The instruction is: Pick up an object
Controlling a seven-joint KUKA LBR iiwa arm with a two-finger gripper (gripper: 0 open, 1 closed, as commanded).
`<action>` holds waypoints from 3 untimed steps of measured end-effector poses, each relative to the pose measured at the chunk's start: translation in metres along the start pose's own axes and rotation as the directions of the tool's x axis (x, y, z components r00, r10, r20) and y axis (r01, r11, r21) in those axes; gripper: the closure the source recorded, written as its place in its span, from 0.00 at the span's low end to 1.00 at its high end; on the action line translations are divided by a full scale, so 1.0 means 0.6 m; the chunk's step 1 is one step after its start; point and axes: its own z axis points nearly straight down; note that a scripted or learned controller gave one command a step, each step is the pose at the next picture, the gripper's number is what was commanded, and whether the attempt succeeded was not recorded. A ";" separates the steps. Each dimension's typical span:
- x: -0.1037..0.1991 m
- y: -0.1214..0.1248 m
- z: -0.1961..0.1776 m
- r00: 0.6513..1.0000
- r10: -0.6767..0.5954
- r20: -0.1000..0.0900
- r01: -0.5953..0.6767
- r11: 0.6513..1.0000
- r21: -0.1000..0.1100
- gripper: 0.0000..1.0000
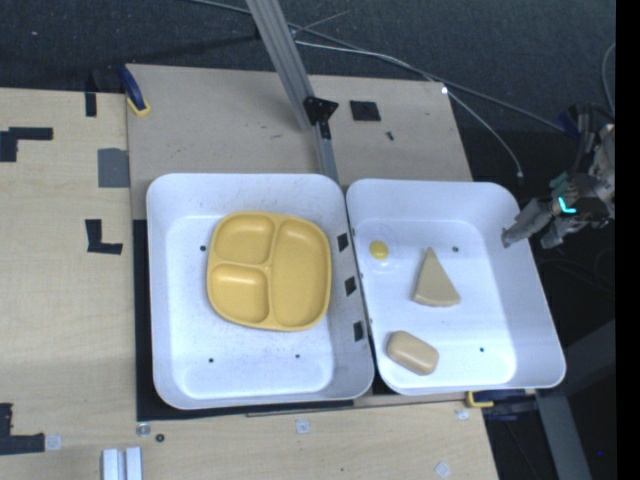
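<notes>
We are viewing two bins side by side; the left bin point(170, 298) is holding a divided plate point(269, 270); the right bin point(500, 298) is holding a small round piece point(378, 251) near its left wall, a wedge point(434, 280) beside it, and a rounded block point(412, 352) nearer the front edge.

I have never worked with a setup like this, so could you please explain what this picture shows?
A single camera fixed above a bench looks down at a slant on two shallow white bins. The left bin holds a yellow divided plate. The right bin holds a tan wedge, a tan rounded block and a small yellow ball. At the right edge, beyond the bin's rim, is the robot arm's gripper. It is meant to pick up an object, but nothing is visibly between its fingers.
</notes>
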 end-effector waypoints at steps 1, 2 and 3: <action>0.000 0.001 -0.002 1.000 0.000 0.001 0.000 1.000 -0.002 0.00; -0.013 -0.006 0.079 1.000 0.001 0.000 -0.001 1.000 0.002 0.00; -0.011 -0.012 0.187 1.000 0.000 -0.001 0.000 1.000 0.003 0.00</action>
